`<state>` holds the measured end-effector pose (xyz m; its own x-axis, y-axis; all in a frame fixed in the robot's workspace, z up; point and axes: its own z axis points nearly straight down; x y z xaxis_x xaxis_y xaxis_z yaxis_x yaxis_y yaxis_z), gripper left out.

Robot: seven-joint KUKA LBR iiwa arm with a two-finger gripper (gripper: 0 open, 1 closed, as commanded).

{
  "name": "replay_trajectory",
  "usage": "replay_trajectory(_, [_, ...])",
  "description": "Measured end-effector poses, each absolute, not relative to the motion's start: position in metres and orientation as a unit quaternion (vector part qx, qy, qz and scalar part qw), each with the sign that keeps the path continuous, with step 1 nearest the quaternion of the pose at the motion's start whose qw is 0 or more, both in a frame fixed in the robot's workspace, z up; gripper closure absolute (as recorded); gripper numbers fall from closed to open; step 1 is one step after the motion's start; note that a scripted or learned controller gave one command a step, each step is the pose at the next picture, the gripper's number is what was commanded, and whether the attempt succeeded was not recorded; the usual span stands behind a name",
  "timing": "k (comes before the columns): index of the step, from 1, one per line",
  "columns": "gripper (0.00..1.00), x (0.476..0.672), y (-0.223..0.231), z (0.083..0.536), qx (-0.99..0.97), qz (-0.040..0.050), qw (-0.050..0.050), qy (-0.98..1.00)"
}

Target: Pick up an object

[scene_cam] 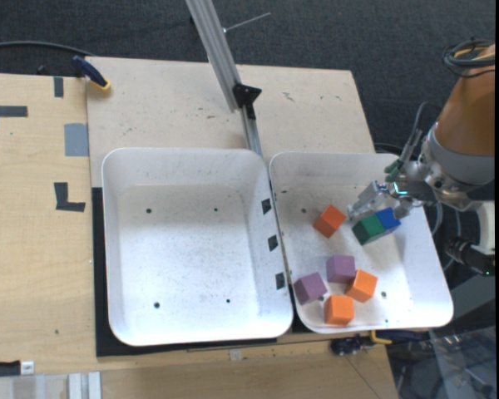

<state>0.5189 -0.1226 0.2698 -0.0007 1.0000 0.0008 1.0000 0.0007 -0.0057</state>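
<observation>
So my hand point(381, 199) is down inside the right bin point(416, 302), hanging over the blocks at the bin's 2 o'clock side. Honestly can't tell from up here whether it's open or closed, the wrist hides too much. Right under it there's a green block point(366, 230) and a blue block point(388, 219) touching each other, both tilted a bit. I can't say that either one is actually gripped, so I'm treating this as not picked yet.

Those two are my obvious target, being closest. The catch, I reckon, is that they're jammed side by side, so closing across both could squirt one out or grab a corner. Better to line up over just one, square to its flat faces, and come straight down before squeezing.

Other stuff in the bin: an orange block point(330, 220) just at 9 o'clock from the green one, sitting apart and probably the cleaner grab if the pair goes badly. Down toward 6 o'clock there's a cluster of two purple blocks point(341, 268) and two more orange ones, packed close, which I'd leave alone.

The left bin point(121, 223) has nothing I need. The bin wall at 3 o'clock is near the blue block, so I'd watch that on the way down. Lift slow and check that something came up.
</observation>
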Motion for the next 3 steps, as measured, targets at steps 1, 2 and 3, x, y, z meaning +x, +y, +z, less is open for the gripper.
replay_trajectory(1, [0.0, 0.52, -0.123, 0.272, -0.706, 0.0002, 0.0, -0.708])
replay_trajectory(2, [0.0, 0.51, -0.122, 0.224, -0.707, 0.0019, 0.002, -0.707])
replay_trajectory(3, [0.0, 0.506, -0.12, 0.179, -0.707, 0.002, 0.003, -0.707])
